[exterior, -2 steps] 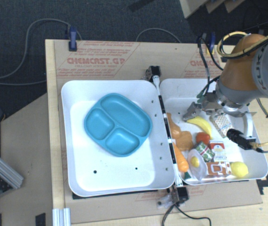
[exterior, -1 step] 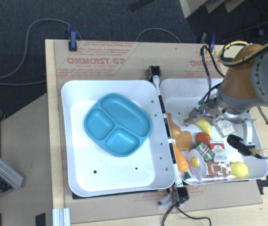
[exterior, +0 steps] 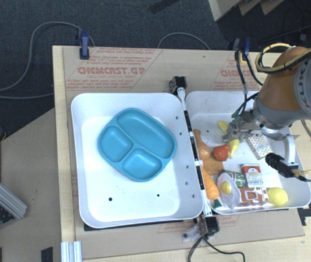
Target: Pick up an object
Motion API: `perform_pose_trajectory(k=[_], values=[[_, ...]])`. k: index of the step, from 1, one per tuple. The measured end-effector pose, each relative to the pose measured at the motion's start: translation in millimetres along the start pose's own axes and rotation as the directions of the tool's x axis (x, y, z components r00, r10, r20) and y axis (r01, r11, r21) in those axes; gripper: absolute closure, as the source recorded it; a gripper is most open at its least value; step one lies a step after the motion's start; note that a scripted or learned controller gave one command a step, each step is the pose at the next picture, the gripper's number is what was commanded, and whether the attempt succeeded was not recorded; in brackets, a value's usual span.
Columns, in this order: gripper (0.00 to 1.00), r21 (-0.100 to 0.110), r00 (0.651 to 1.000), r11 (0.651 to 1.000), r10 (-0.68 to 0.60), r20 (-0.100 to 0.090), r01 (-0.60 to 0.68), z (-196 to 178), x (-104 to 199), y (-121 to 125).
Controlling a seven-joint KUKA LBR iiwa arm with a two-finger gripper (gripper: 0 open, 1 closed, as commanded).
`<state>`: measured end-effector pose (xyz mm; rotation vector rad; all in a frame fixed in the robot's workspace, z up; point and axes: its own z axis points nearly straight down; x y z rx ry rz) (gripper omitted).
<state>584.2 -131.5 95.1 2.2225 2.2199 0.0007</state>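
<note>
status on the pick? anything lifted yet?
Done: arm is over the right bin, gripper down among the items near the red fruit. In hand: nothing visibly held. Left: grasp and lift. Blue tray sits in the left bin.

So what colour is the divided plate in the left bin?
The divided plate is light blue, plain with no pattern, seen clearly in the camera view.

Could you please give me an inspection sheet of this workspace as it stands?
Surface: brown board bearing two white bins.
Job's things: right bin holds a carrot, tomato, lemon, small carton.
Clutter: blue tray in left bin.
Hand: hand low over right bin; fingers unclear.
Cables: cable on floor; yellow cable on arm.
Surroundings: dark carpet.
</note>
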Motion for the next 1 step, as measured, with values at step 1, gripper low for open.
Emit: perform_pose_trajectory(k=[1], values=[[1.00, -0.010, 1.000, 1.000, -0.010, -0.002, 0.010, -96.0, 73.0, -5.7]])
